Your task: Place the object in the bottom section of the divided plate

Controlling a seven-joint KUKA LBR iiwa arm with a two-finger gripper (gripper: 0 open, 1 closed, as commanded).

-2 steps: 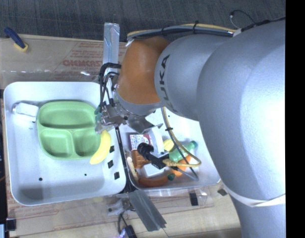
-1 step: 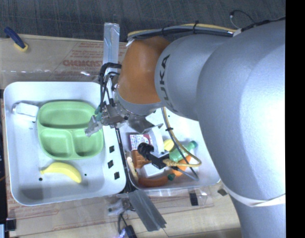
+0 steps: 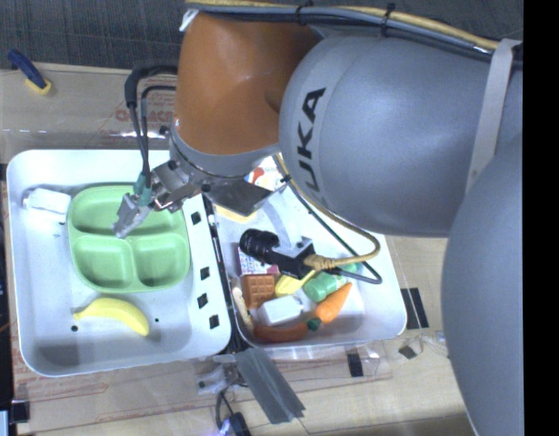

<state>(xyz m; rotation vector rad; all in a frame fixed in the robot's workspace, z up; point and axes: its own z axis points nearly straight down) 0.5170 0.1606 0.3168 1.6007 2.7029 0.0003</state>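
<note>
You are looking down at the claw (image 3: pixel 129 216), which is hovering over the broad upper section of the divided plate (image 3: pixel 161 260). Its metal tip is pointing down and to the left, and you cannot tell whether it is open, closed or gripping anything.

The plate is sitting in the left bin (image 3: pixel 43 334). It is smooth, glossy green plastic, a rounded square with low ridges splitting it into one wide well and two smaller ones below.

The banana (image 3: pixel 114 314), a curved yellow toy, is lying on the bin floor just below the plate, outside its rim. A small white block (image 3: pixel 47 201) is resting near the plate's upper left corner.

In the right bin (image 3: pixel 384 302), an orange carrot (image 3: pixel 334 302) and a ridged brown waffle (image 3: pixel 258 289) are crowding together among other toy foods.
</note>
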